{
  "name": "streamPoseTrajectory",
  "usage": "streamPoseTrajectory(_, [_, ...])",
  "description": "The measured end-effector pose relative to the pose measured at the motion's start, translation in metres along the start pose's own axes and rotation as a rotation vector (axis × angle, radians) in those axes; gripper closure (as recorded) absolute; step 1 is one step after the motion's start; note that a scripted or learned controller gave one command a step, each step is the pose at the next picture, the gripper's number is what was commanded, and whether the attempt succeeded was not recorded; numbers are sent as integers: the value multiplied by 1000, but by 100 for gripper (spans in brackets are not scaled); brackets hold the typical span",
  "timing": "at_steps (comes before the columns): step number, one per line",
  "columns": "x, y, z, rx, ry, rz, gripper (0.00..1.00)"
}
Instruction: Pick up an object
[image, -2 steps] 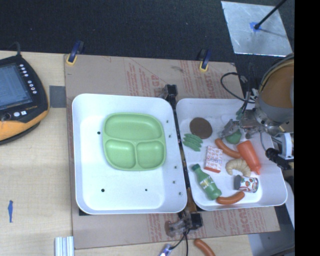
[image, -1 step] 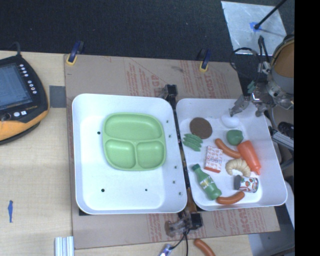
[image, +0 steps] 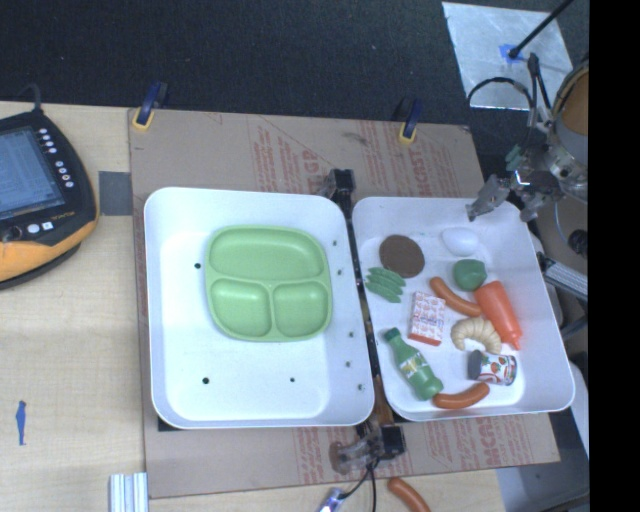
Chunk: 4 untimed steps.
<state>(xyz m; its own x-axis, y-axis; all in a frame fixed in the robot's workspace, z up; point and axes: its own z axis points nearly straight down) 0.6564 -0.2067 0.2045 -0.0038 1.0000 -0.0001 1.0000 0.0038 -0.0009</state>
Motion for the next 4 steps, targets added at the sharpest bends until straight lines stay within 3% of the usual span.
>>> streamPoseTrajectory(1, [19, -29, -1, 3, -1, 1, 0])
streamPoseTrajectory(2, [12, -32, 54, 4, -1, -1, 0])
streamPoseTrajectory(3, [42, -55, 113, 3, -1, -1, 0])
streamPoseTrajectory(4, [41, -55, 102, 3, -3, -4, 100])
